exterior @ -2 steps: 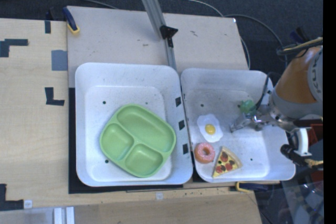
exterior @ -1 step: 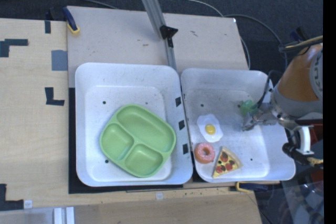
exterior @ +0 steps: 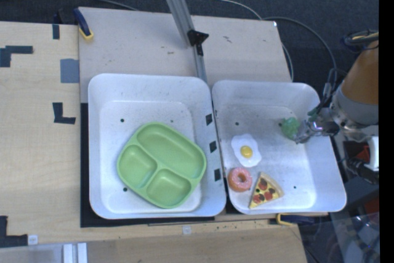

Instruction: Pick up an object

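My end effector (exterior: 303, 132) sits low in the right bin (exterior: 320, 191), near its right wall, with my wrist coming in over that rim. Just to the left of it, touching or very nearly so, lies a small green object (exterior: 289, 127), rounded and lumpy with no clear long axis that I can make out. It looks to be right at my tips, but I cannot tell from this slanted view whether it is between them or merely beside them, and I cannot tell how the end effector stands, so I will not claim a hold. If I have to choose a target, this green piece is by far the nearest, and the coming move turns on that small leftward offset. Further left and toward the front of the same bin lie a fried egg (exterior: 246, 151), a pink doughnut (exterior: 239, 179) and a pizza slice (exterior: 265, 190), the last two just beside each other; all three are well apart from me and do not crowd the green piece. The bin's right wall is the closest obstacle on my side. The left bin (exterior: 101, 132) holds a green divided plate (exterior: 161, 164), far off. A metal pole (exterior: 178, 3) crosses the worktop (exterior: 246, 46) behind the bins, out of my way.
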`<state>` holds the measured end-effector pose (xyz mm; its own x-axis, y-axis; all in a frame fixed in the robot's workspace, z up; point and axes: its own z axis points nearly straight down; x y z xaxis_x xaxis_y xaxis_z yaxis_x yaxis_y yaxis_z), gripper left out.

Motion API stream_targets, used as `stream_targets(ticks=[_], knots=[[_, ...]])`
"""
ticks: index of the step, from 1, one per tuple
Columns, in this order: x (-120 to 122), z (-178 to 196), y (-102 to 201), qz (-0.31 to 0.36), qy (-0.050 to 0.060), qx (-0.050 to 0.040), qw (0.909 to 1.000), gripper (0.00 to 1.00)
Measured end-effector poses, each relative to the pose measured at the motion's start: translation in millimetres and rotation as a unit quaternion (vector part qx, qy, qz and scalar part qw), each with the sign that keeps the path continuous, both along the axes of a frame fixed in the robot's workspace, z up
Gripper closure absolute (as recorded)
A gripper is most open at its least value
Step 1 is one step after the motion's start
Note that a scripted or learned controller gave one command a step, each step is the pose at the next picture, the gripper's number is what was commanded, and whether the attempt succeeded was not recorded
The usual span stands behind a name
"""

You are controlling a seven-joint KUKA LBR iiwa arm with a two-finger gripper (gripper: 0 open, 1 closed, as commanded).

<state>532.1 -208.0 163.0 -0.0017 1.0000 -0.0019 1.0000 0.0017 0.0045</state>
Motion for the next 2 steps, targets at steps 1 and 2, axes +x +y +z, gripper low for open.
stream_targets(ticks=[1, 2], knots=[[-1, 61, 7, 0.0, 0.0, -0.0001, 1.0, 1.0], [0, 91, 7, 0.0, 0.001, 0.0004, 1.0, 1.0]])
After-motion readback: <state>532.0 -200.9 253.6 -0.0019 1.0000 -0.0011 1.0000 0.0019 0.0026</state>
